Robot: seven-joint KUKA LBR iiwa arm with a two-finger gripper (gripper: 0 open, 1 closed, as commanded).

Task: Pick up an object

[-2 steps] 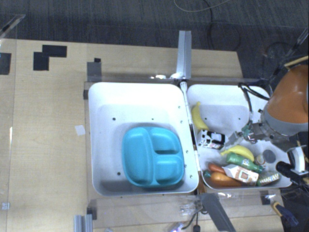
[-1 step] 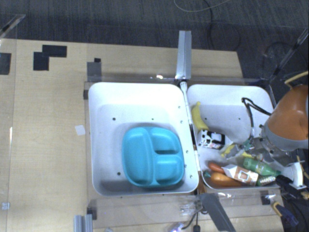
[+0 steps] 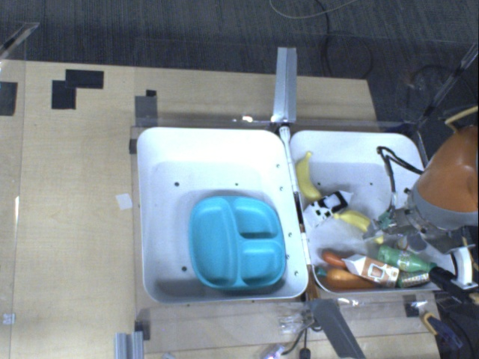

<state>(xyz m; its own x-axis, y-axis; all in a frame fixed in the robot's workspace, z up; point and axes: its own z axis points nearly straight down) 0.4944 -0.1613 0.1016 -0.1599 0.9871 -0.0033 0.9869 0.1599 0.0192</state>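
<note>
The right bin [image 3: 352, 152] holds several small objects. A yellow banana [image 3: 304, 176] lies along its left wall, with a black-and-white spotted toy [image 3: 326, 204] just below it. A small yellow piece [image 3: 352, 219] rests at mid bin. Along the front wall lie an orange carrot [image 3: 334, 259], a second orange piece [image 3: 346, 279], a printed carton [image 3: 374, 268] and a green bottle [image 3: 404, 260]. My gripper [image 3: 387, 225] hangs low over the right half of this bin, just right of the yellow piece and above the green bottle. The arm's orange band [image 3: 453, 170] covers the bin's right edge.
The left bin [image 3: 172, 163] holds a blue divided plate [image 3: 238, 241] near its front. A metal post [image 3: 285, 88] stands behind the wall between the bins. A black cable [image 3: 389, 163] loops from the arm over the right bin's back.
</note>
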